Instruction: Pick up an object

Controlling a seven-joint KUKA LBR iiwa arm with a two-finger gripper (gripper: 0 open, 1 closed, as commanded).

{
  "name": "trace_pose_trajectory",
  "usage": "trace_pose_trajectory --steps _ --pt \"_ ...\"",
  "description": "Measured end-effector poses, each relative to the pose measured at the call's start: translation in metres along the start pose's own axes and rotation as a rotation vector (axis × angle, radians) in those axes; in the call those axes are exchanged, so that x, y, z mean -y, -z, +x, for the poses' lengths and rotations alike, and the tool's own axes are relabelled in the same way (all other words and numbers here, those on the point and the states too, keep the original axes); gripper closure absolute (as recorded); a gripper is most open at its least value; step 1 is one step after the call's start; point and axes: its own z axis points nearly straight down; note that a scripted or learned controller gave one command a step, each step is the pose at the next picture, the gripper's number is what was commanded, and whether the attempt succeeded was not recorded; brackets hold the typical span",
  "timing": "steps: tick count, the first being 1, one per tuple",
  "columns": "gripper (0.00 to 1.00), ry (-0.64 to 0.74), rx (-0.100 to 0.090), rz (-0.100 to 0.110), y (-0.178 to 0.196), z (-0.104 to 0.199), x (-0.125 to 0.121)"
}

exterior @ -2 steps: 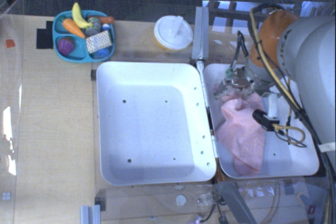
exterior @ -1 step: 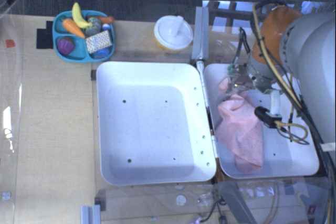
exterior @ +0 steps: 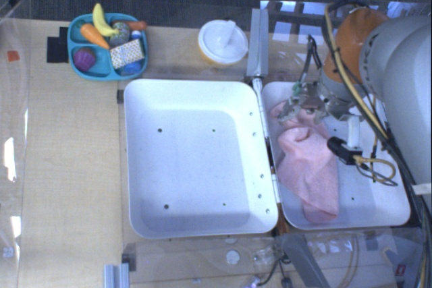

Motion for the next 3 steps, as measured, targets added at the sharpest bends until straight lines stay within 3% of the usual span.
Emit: trace_pose_trajectory --steps 1,2,3 --pt "0.00 -0.037 -0.002 0.005 -0.012 -0.006 0.029" --pt "1.00 -0.036 0.000 -0.001 0.000 -0.006 0.027" --pt "0.00 -0.036 0.000 -0.001 0.000 -0.006 0.027"
